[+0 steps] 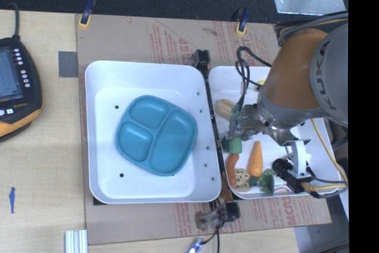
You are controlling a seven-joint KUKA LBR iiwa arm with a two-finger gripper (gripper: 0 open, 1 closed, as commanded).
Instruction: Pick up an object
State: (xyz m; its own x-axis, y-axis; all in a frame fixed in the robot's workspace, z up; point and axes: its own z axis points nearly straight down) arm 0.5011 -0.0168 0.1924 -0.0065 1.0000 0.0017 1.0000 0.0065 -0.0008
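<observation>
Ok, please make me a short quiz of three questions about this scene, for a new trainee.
1. True or false: the blue divided plate lies in the left bin.
2. Which bin does the gripper hover over? A) left B) right
3. Fill in: the carrot is ____ in colour.

Key: 1 true; 2 B, the right bin; 3 orange.

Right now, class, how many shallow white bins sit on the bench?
2. The left shallow white bin holds a blue divided plastic plate; the right shallow white bin lies beside it, partly hidden by the grey arm.
</observation>
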